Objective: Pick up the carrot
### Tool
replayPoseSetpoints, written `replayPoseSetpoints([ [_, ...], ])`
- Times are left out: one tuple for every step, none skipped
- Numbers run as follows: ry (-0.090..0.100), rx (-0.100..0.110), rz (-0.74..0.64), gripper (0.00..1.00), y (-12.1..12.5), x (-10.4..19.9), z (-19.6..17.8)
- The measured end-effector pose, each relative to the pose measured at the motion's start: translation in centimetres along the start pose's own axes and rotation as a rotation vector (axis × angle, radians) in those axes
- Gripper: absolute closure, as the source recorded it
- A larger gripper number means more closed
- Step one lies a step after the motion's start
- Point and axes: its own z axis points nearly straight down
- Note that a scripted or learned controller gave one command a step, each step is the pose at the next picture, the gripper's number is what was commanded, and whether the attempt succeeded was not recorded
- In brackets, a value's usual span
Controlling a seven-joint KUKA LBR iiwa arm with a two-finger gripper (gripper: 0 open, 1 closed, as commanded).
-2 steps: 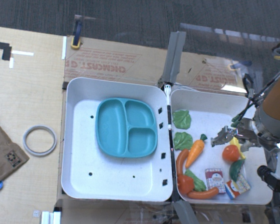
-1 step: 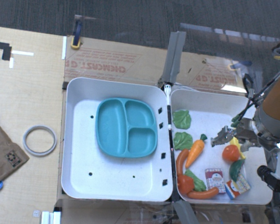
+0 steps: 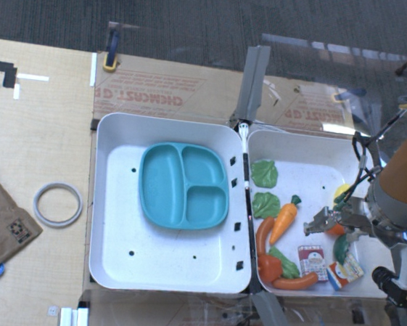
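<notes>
carrot [image 3: 283,222] lies tilted in the right bin [image 3: 304,149], its green tip pointing far, between a green leafy piece [image 3: 265,204] on its left and the end effector [image 3: 326,221] on its right, apart from both. nearer, a red sausage [image 3: 295,282] and a small red-and-white carton [image 3: 311,259] lie by the near wall. whether the end effector is open or closed cannot be told; nothing is seen in it. left, a teal divided plate [image 3: 184,186] sits in the left bin [image 3: 111,206].
</notes>
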Motion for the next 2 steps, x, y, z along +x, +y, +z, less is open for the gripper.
replayPoseSetpoints([
  [-0.001, -0.001, 0.065, 0.00, 6.6, 6.5, -0.9],
  [-0.002, -0.002, 0.174, 0.00, 8.8, 2.6, -1.5],
])
